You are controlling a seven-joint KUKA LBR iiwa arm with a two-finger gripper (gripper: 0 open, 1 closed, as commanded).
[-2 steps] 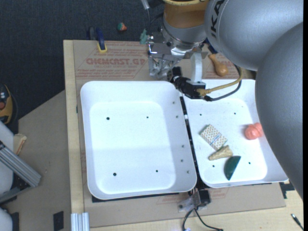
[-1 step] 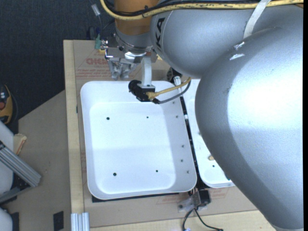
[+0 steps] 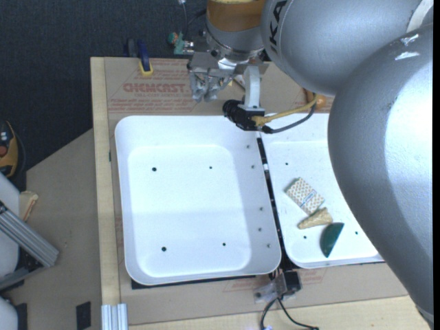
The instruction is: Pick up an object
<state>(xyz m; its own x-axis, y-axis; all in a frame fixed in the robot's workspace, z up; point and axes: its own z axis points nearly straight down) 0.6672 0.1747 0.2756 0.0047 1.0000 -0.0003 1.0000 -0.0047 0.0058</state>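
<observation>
Up top, hand (image 3: 204, 86) over bench board (image 3: 155, 88) behind left bin (image 3: 130, 184); finger state unclear, nothing visibly held.

Two white bins, left bin (image 3: 130, 184) at 9 o'clock and right bin (image 3: 295, 253) at 3. Three loose things there: one patterned packet (image 3: 304, 194), one tan wedge (image 3: 315, 218), one green piece (image 3: 331, 238).

One fixed camera looks down slantwise on both white bins (image 3: 130, 184).
</observation>
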